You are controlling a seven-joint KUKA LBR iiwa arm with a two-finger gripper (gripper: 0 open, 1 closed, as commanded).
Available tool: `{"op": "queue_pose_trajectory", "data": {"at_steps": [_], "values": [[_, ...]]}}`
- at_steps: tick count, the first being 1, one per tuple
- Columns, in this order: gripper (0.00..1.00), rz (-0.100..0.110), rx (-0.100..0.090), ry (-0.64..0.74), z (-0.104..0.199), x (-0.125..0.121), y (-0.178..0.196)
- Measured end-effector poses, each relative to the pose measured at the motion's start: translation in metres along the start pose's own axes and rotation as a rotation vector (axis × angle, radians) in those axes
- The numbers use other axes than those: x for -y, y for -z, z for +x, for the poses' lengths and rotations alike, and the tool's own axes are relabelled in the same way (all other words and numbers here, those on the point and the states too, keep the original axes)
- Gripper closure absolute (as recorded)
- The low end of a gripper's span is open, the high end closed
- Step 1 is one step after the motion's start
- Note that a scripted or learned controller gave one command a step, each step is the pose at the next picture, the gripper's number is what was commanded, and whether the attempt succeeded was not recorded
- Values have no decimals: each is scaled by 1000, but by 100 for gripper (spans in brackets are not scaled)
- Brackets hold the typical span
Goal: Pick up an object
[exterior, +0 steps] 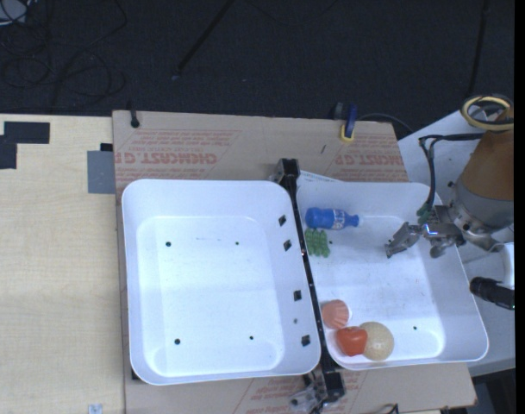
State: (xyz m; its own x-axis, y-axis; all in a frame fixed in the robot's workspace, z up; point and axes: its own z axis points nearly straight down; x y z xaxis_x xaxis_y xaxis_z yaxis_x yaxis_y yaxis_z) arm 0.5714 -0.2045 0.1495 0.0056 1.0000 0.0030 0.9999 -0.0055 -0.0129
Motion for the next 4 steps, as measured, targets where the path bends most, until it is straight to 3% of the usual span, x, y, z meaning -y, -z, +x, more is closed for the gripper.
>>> {"op": "queue_pose_trajectory", "data": {"at_steps": [1,2,3,4], "values": [[0,-19,6,6,-11,-17,81],[100,-11,3,6,-11,-15,86],[100,1,-5,12,92,36,13],[0,-9,2,5,86,33,17]]}}
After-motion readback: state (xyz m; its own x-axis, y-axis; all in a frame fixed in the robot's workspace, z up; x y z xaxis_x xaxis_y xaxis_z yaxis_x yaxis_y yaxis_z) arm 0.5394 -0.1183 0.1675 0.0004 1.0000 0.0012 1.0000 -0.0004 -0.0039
